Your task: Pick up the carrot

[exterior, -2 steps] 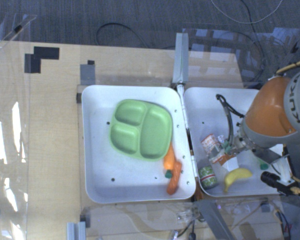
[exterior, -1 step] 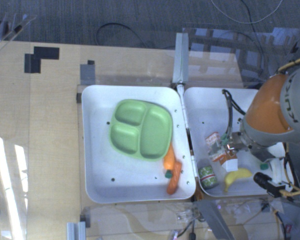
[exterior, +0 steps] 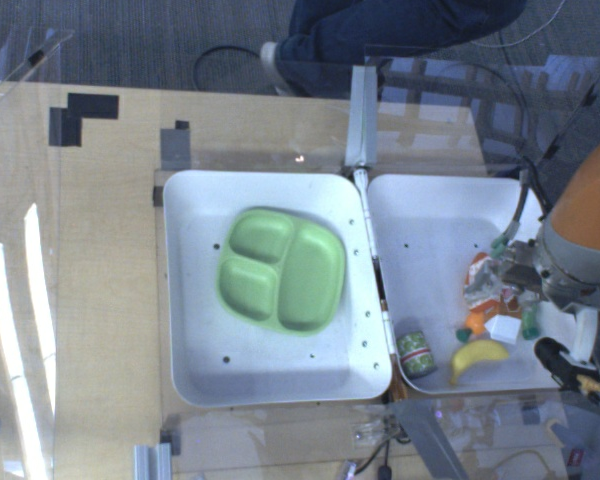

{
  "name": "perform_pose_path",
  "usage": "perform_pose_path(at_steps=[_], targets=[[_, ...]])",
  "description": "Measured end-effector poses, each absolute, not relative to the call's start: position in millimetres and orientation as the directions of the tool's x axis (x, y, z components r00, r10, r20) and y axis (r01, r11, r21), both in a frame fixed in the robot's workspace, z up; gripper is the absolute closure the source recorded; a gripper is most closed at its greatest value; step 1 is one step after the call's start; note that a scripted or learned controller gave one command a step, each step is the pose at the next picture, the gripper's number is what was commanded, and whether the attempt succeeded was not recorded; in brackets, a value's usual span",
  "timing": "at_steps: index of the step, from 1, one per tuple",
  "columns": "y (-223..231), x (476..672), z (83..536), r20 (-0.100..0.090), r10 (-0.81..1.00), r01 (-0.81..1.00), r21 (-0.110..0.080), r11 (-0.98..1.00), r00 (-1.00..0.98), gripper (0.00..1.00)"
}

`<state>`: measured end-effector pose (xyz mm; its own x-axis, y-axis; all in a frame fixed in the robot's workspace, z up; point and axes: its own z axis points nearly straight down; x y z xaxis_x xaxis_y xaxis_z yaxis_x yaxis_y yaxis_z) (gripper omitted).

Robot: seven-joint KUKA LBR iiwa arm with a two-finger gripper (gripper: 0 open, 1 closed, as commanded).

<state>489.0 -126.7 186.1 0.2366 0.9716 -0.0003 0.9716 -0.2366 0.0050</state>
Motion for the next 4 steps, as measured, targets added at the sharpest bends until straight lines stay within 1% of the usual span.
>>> perform_pose_path(at_steps=[1, 2, 3, 4], targets=[[-127, 489.1, 186, 0.0, 0.972, 0.972, 0.005, -0.236, 0.236, 0.0], [-120, 534.3, 108, 0.0, 0.984, 0.984, 0.009, -0.177, 0.177, 0.0], [-119, 537.3, 119, 0.001, 0.986, 0.986, 0.014, -0.168, 0.168, 1.0], [-68, 542.4, 198, 0.001, 0.952, 0.952, 0.007, -0.305, 0.305, 1.0]])
